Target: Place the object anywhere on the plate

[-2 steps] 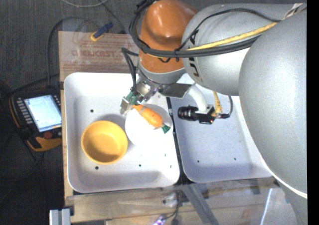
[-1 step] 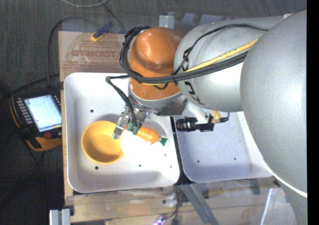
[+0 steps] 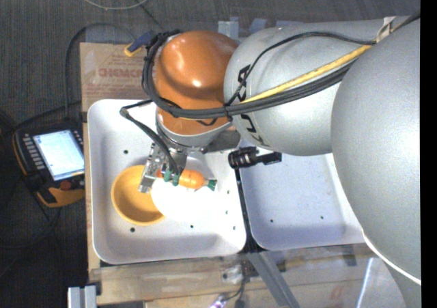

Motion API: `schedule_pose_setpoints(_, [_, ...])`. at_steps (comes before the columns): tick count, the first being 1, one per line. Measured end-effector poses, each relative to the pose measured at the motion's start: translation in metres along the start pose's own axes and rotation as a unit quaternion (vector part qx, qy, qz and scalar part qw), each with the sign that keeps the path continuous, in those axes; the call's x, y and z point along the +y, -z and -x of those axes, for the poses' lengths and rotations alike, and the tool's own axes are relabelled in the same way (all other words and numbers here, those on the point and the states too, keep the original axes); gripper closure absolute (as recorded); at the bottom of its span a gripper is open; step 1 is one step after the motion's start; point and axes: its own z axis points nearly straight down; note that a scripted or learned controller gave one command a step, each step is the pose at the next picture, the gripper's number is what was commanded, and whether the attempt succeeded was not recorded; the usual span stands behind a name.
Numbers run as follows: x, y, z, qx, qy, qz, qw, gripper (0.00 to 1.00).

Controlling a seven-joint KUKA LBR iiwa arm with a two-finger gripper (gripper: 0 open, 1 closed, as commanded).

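Camera view: one carrot (image 3: 190,179) lies beside one orange plate (image 3: 134,199) in the left bin (image 3: 109,245). Gripper (image 3: 154,175) sits over both; whether its fingers are apart or closed, I cannot tell.

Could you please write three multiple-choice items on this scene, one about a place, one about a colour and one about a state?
1. In which bin does the plate lie?
A. the left bin of the camera view
B. the right bin
C. across both bins

2. What colour is the plate?
A. blue
B. yellow-orange
C. black

3. How does the carrot stand to the plate?
A. it lies in the plate's middle
B. it lies in the other bin
C. it is beside the plate, over the bin floor, at the gripper

Answers:
1. A, since the plate rests on the floor of the left bin, near its lower left part.
2. B, since its bowl shows a warm yellow-orange against the white bin.
3. C, since the orange carrot with its green end shows to the right of the plate's rim, just under the arm's wrist.
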Motion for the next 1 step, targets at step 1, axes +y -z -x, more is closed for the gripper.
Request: schedule_pose_setpoints(1, [-0.0709,-0.0022,-0.0017,0.001,-0.135,0.0,0.9908,1.0])
